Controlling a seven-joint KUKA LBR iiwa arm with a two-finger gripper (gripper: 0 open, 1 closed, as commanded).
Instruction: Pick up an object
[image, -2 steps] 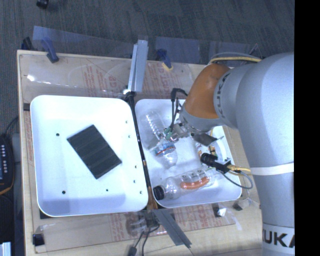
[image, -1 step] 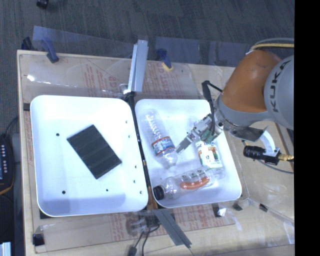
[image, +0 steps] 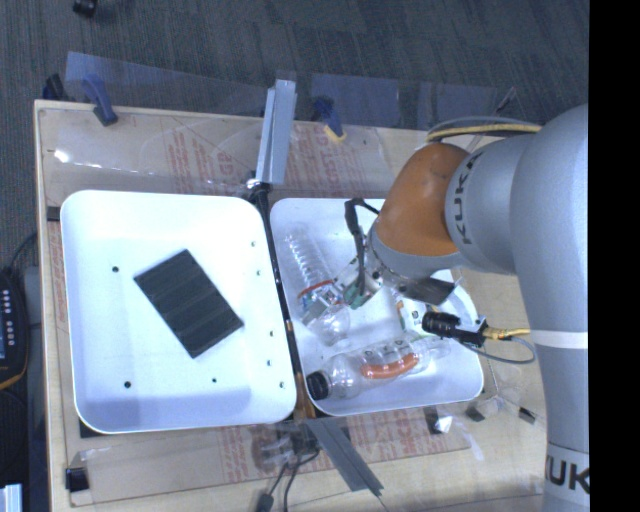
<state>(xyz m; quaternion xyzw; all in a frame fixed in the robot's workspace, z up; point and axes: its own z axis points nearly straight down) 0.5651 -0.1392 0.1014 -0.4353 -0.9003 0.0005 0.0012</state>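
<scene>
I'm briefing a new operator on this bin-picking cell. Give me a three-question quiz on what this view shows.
1. True or false: the dark ridged panel lies in the left bin.
2. Which bin is the gripper over? A) left B) right C) neither
3. Fill in: the clear bottle near the right bin's front edge has a ___ cap.

Key: 1 true; 2 B; 3 black.
</scene>
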